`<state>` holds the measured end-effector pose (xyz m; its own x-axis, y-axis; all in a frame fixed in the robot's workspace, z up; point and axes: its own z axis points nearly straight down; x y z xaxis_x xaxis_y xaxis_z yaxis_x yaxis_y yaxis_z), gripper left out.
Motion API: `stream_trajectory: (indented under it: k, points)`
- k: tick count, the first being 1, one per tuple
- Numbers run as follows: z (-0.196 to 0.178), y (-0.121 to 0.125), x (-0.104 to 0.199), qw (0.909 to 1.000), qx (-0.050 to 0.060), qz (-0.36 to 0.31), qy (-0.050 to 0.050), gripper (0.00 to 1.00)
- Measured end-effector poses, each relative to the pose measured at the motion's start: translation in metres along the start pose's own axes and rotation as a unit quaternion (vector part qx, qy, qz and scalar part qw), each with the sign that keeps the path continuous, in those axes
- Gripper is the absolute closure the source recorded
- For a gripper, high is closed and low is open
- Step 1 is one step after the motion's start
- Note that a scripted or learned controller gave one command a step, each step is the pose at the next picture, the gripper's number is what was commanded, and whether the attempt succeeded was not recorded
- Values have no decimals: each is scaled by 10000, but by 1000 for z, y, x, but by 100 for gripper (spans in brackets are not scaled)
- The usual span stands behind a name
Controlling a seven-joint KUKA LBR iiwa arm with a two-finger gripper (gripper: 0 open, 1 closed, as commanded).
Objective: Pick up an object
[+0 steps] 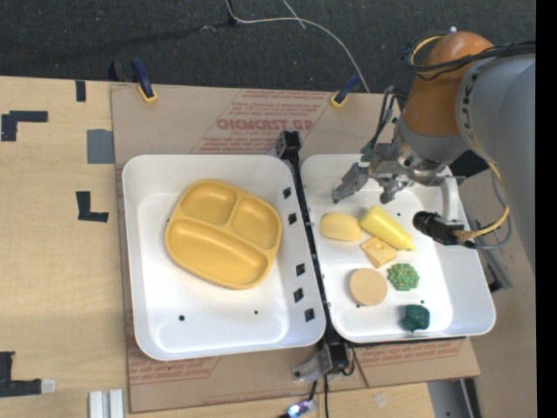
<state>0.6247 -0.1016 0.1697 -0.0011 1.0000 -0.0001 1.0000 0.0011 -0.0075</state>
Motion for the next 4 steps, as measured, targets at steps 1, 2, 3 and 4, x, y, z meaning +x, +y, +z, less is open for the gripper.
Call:
stream_trajectory:
  k: [1,2,3,4]
  points:
    - [43,-3,4,10000,-28,-5,4,0]
    - [30,-1,5,10000,-45,-16,1,100]
    - [-19,2,-4,10000,-55,0,-4,100]
    - [-77,6,7,10000,-64,-9,-1,100]
